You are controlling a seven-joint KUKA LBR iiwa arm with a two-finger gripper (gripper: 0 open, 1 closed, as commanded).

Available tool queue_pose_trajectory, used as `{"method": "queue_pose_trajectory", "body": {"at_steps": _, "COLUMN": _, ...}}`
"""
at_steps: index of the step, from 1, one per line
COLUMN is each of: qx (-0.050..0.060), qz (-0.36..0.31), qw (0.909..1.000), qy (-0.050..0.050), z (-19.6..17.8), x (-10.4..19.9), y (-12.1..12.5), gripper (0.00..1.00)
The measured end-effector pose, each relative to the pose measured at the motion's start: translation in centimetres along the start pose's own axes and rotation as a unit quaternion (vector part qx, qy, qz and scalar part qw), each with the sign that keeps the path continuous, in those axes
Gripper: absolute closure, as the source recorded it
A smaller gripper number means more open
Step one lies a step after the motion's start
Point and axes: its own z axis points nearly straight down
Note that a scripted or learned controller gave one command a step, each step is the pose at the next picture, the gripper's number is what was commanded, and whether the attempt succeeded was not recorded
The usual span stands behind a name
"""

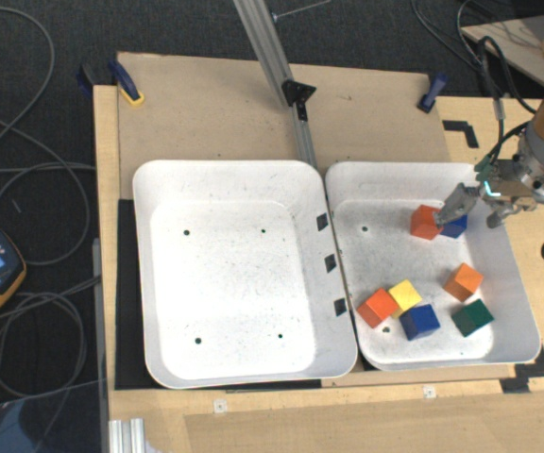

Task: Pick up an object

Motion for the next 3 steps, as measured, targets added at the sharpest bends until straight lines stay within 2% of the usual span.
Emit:
{"method": "queue_pose_trajectory", "body": {"at_steps": 1, "qx": -0.002, "qz": 0.000, "qw": 1.0000, "qy": 0.000, "z": -0.2, "x": 0.0, "y": 0.0, "gripper": 0.00}}
{"method": "queue_pose_trajectory", "body": {"at_steps": 3, "qx": 0.001, "qz": 0.000, "qw": 1.0000, "qy": 0.000, "z": 11.5, "x": -1.1, "y": 0.6, "gripper": 0.00}}
